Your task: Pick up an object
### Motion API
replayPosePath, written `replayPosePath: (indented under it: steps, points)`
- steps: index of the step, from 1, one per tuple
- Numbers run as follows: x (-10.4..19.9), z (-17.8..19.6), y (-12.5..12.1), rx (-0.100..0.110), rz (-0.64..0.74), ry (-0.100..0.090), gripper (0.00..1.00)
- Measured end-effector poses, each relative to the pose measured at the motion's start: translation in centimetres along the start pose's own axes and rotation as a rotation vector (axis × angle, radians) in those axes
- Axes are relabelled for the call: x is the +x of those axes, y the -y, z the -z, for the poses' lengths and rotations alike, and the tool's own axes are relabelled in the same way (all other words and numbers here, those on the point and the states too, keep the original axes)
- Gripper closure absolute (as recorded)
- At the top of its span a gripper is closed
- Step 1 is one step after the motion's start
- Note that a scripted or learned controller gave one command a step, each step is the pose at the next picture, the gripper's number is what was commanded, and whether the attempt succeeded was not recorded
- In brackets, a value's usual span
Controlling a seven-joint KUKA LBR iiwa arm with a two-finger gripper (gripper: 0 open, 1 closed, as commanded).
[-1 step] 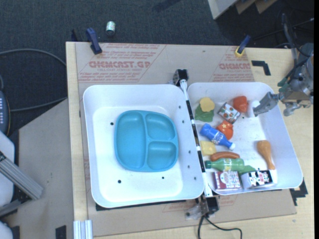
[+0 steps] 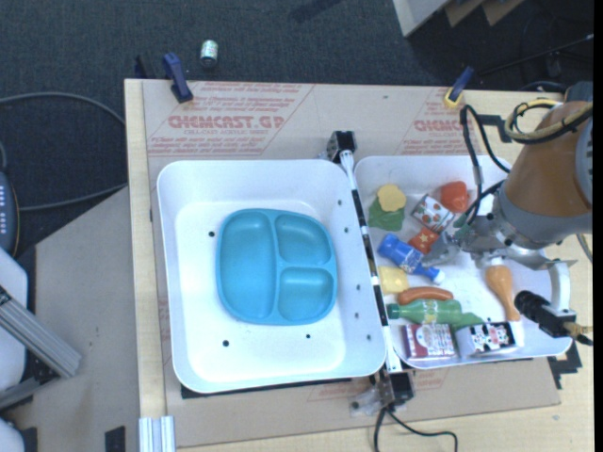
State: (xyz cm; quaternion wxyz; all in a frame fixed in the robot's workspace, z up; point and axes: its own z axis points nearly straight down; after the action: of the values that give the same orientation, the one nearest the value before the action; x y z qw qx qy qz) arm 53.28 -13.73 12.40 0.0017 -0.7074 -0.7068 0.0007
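While the arm (image 2: 551, 172) hangs over the right bin (image 2: 537, 347), the gripper (image 2: 459, 240), its state hidden, nears the blue bottle (image 2: 407, 255) at the bin's middle; approach step; next, a clean descent.

Blue divided tray (image 2: 276, 265), white bins (image 2: 188, 205), orange carrot (image 2: 502, 288)
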Motion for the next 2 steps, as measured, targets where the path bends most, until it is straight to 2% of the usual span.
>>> replayPosePath:
  steps: [1,2]
  points:
    - [0.5,-2.7,-2.2,-0.007,0.000,0.004,0.00]
    - [3.7,-4.0,-2.8,-0.003,0.001,0.001,0.00]
